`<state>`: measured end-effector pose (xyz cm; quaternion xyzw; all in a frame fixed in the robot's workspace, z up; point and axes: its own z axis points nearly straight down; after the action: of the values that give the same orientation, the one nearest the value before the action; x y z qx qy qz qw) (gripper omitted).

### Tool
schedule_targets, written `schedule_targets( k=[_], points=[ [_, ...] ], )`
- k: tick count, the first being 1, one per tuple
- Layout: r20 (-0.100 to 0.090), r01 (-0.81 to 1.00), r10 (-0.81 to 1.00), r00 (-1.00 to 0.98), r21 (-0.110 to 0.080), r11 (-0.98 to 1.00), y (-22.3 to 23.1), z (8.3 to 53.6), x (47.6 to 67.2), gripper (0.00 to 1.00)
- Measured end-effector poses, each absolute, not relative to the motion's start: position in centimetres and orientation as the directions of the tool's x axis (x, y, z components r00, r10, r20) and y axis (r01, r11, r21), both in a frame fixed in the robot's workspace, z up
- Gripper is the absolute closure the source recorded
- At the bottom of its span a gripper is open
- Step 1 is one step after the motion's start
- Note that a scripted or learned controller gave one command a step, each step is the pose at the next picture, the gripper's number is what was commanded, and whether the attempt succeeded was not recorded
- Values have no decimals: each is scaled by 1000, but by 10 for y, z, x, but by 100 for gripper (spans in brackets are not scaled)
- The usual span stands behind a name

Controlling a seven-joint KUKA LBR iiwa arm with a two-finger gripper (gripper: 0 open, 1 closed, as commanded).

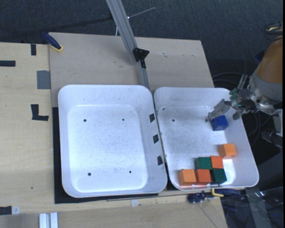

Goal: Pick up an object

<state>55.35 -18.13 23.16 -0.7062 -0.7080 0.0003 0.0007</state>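
In the right bin [180, 103], a blue cube [219, 122] lies near the far right wall. My gripper [226, 113] reaches in from the right and hovers just above and beside it, with its fingers spread and nothing between them. One grey finger [217, 110] points down-left and ends right at the cube's upper edge. An orange block [227, 150] lies alone closer to the front. At the bin's front right corner sits a cluster of blocks: two green [204, 163] [219, 175], and orange ones [186, 176] [203, 175] [216, 162].
The left bin [66, 127] stands beside the right one, their rims touching. A slanted metal rail [126, 27] with a black clamp [140, 54] ends at the bins' far edge. A small blue-and-yellow tool [52, 41] lies on the bench at far left.
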Motion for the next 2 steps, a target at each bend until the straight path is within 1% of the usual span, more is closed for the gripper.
schedule_targets(
  k=[1, 2],
  points=[
    [1, 1000, 1000, -3, -1, 3, -181, 232, 554, 0],
    [0, 1000, 1000, -2, -6, 2, -178, 188, 553, 0]
  ],
)
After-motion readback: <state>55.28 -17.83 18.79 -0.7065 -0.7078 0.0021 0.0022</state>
